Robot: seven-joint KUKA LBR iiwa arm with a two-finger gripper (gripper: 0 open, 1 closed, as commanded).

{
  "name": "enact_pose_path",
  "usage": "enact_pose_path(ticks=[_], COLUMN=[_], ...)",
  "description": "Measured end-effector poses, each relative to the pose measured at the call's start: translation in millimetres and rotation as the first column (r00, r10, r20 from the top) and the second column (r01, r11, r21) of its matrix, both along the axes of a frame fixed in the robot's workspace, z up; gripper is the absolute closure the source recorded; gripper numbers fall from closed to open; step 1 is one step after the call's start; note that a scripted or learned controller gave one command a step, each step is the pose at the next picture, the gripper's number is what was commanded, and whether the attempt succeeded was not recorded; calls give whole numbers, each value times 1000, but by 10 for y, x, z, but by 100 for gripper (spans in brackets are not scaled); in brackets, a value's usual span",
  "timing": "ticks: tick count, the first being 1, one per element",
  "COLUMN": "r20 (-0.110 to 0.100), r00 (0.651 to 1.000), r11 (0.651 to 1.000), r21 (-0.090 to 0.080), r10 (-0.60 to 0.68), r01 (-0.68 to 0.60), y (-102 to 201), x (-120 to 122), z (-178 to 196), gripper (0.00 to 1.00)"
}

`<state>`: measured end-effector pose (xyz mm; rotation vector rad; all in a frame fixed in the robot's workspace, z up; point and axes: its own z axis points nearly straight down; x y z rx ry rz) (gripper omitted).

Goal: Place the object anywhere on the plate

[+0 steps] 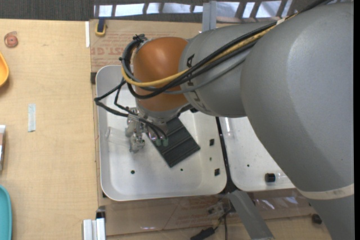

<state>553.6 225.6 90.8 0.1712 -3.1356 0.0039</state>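
Observation:
My gripper hangs low over the left part of the left bin, below the arm's orange band. A dark ribbed rectangular block lies tilted just right of the gripper, close to it; I cannot tell whether they touch. A faint translucent shape shows on the bin floor just left of the gripper. The arm hides much of the bin's upper half and most of the right bin.
A small dark item lies in the right bin. On the wooden bench at left are an orange item, a teal item, a pink disc and a grey strip.

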Motion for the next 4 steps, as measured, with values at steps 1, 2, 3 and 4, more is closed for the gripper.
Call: enact_pose_path(ticks=[1, 2, 3, 4], r20=[6, 7, 6, 5], r00=[953, 755, 578, 519], r11=[953, 755, 578, 519], r21=[3, 3, 2, 4], r10=[304, 656, 816, 855], r01=[-304, -656, -816, -855], y=[13, 27, -114, -87], x=[831, 988, 514, 406], z=[20, 22, 984, 389], gripper=[100, 100, 100, 100])
